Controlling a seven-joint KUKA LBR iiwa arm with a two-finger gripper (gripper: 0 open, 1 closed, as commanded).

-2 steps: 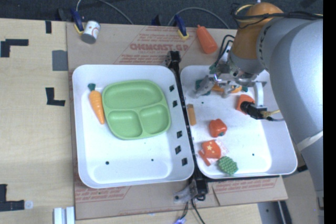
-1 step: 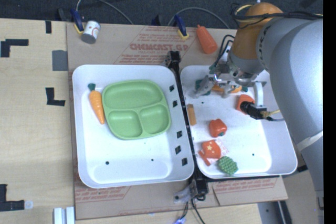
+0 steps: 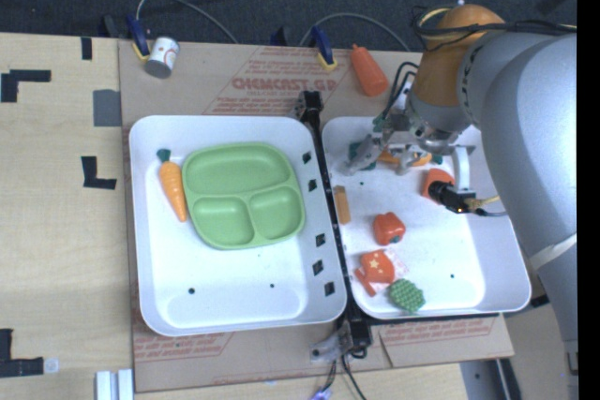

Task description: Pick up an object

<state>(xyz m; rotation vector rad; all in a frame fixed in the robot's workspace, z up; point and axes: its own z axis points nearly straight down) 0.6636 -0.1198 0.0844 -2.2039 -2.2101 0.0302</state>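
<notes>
The gripper (image 3: 375,150) hangs low in the right bin (image 3: 487,281); whether it grips anything is unclear. Left of and beyond it, red print on the cardboard sheet (image 3: 253,84) reads "CHEMCAST".

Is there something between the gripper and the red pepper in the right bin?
Nothing visible. The gripper sits near the right bin's far side, and the red pepper lies nearer the camera with bare white floor between them. Other toys lie farther off.
</notes>
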